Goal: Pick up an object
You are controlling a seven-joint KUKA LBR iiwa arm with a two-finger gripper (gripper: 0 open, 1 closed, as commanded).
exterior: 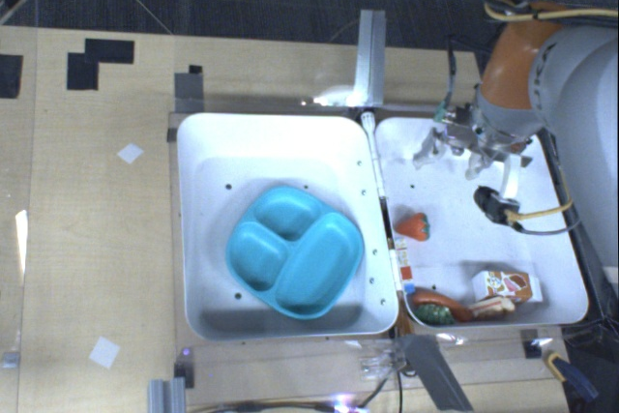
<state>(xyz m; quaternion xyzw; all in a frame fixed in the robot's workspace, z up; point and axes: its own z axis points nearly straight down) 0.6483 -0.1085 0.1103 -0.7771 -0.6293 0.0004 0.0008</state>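
Arm above the right bin, objects lying loose below it.

Nearest us in the right bin [571, 300], a green and brown item [440, 309] is hard to identify; beside it lies a small carton [505, 286]. Farther back sits a strawberry [414, 226]. Beyond it, our gripper [471, 153] hangs, spread wide and grasping nothing. Left of this bin, a blue divided plate [293, 251].

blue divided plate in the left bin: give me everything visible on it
The blue divided plate looks like smooth moulded plastic, rounded in outline, with three compartments: one large at its right, two smaller at the upper left and left. It lies flat and right side up on the floor of the left white bin, near the middle and toward the near wall. The compartments look bare, and only the bin floor touches it.
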